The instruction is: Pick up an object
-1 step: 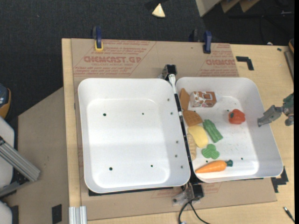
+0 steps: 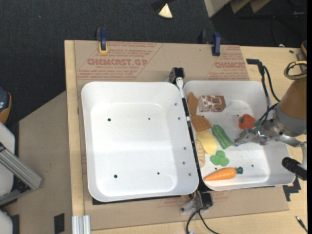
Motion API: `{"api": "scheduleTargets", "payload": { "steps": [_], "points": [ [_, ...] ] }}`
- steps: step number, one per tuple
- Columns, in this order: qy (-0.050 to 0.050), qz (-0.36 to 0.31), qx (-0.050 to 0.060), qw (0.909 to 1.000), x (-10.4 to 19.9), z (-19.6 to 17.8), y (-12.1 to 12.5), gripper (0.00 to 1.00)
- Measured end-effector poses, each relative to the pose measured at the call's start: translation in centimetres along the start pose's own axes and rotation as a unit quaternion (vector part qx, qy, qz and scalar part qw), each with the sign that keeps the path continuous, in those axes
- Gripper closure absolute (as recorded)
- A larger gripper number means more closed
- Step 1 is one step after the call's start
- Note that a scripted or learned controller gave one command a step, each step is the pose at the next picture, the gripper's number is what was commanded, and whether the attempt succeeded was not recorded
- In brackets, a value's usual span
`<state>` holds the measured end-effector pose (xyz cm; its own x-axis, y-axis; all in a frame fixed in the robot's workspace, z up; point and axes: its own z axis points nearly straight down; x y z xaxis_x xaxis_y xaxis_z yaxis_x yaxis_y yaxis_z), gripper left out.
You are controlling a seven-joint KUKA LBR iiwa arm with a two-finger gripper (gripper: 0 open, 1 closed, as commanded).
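- Nearest the camera, an orange carrot (image 2: pixel 222 174) with a green top lies along the near wall of the right bin (image 2: pixel 253 172); just behind it sits a small green leafy piece (image 2: pixel 219 158)
- Further in, a pale yellow piece (image 2: pixel 208 143) lies by the bin's left wall, with a green cucumber-like piece (image 2: pixel 222 136) just beside it on the right, tilted
- The hand (image 2: pixel 241 140) reaches in from the right, low over the bin floor near the cucumber-like piece; whether its fingers are wide or narrow, I cannot tell; nothing can be seen held
- A red piece (image 2: pixel 246 121) sits just behind the hand; a brown slice (image 2: pixel 200 122) lies left of it
- Farthest back, a brown-and-white box (image 2: pixel 212 103) rests near the far wall
- The left bin (image 2: pixel 131 140) lies beside it on the counter (image 2: pixel 78 82)
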<state>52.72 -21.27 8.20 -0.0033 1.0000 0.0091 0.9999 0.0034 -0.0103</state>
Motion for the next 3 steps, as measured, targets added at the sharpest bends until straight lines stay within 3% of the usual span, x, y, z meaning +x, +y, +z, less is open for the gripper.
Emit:
{"api": "scheduleTargets", "payload": {
  "steps": [1,2,3],
  "points": [
    [-0.004,-0.002,-0.008,1.0,3.1,-0.3,7.4,0.0],
    [-0.005,-0.004,0.025,0.9997,4.2,0.2,12.9,0.0],
    [-0.002,-0.001,-0.002,1.0,12.4,-0.3,7.0,0.0]
  ]
}}
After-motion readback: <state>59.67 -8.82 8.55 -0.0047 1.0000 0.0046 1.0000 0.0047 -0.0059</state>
